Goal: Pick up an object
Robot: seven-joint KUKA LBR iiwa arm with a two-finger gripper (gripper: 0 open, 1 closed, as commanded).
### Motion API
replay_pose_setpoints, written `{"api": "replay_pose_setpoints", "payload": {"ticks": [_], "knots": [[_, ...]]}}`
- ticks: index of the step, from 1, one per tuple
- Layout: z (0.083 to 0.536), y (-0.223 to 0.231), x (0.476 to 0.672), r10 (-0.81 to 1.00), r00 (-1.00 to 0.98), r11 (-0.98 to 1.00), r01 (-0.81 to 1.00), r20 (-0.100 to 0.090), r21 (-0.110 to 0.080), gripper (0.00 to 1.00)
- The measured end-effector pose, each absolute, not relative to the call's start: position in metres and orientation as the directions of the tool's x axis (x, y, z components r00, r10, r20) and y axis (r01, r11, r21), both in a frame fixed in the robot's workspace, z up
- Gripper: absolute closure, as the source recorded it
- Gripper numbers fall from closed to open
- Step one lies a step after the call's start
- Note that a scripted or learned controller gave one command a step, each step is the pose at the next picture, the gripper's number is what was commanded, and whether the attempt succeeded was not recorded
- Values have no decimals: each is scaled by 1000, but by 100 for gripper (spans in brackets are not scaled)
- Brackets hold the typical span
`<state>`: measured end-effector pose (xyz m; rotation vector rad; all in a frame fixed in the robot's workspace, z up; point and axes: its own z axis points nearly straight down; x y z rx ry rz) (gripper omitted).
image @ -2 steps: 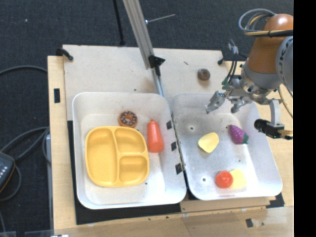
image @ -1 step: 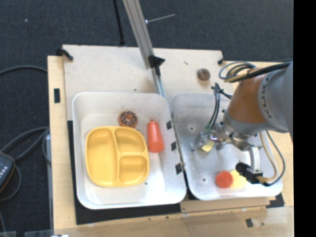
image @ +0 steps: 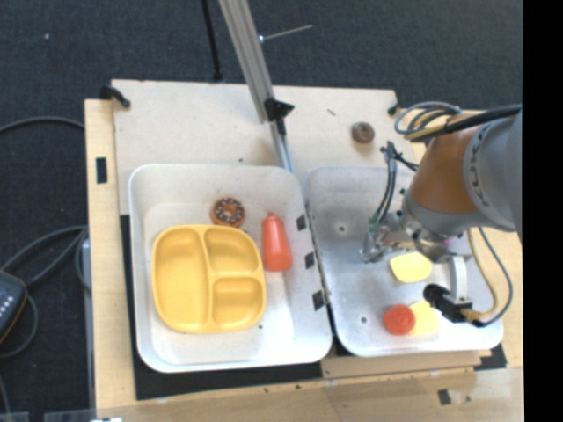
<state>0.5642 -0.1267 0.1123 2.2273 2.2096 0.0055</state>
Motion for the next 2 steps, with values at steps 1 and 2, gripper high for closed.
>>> {"api": "replay_pose_setpoints", "payload": {"ticks": [1,2], "knots": [[112,-127,564,1000,9,-9,1000,0,6,0],[100,-103,496,1000,1,-1,1000,1,-5,0]]}}
